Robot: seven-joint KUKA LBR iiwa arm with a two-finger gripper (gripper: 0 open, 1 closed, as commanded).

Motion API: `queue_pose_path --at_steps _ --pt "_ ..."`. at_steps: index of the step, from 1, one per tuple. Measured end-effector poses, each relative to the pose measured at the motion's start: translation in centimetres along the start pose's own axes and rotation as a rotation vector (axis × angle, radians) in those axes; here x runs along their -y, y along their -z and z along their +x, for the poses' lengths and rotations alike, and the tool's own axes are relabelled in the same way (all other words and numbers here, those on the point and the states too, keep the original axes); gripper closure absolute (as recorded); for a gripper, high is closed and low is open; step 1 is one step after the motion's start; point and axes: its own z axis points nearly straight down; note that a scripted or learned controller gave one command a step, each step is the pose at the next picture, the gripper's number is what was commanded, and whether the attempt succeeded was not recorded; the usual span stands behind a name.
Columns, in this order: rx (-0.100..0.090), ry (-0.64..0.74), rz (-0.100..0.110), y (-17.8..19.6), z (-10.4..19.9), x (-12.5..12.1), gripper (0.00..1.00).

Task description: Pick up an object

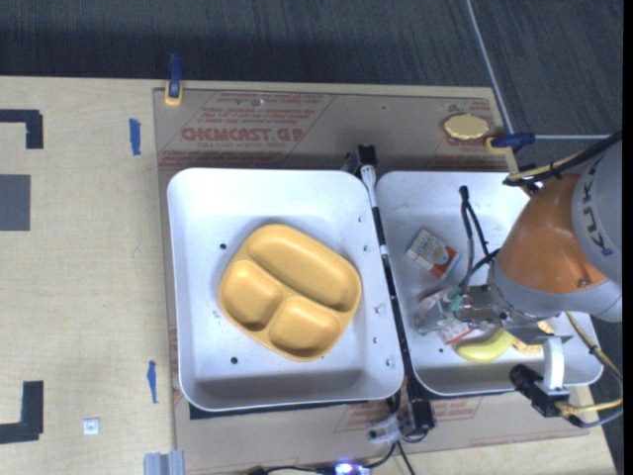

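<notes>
A yellow three-compartment tray (288, 290) lies in the left bin (198, 265). In the right bin (425, 198) I see a small white and orange packet (430, 251), a crumpled clear wrapper (432, 308) and a yellow banana-shaped piece (485, 347) with a red and white item beside it. My gripper (463, 307) reaches down into the right bin from the right, low over the clear wrapper and just above the yellow piece. The orange wrist band (549, 245) and grey arm hide the bin's right part.
Black cables (473, 228) run from the wrist across the right bin. A metal divider with a black clamp (367, 161) separates the bins. A yellow disc (466, 127) rests on the cardboard behind the right bin. Blue clips mark the board's edges.
</notes>
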Motion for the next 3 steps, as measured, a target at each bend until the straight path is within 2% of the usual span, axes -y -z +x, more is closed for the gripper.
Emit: queue_pose_path --at_steps 3 --pt "-0.001 0.0 0.0 0.0 -0.04 0.0 0.0"
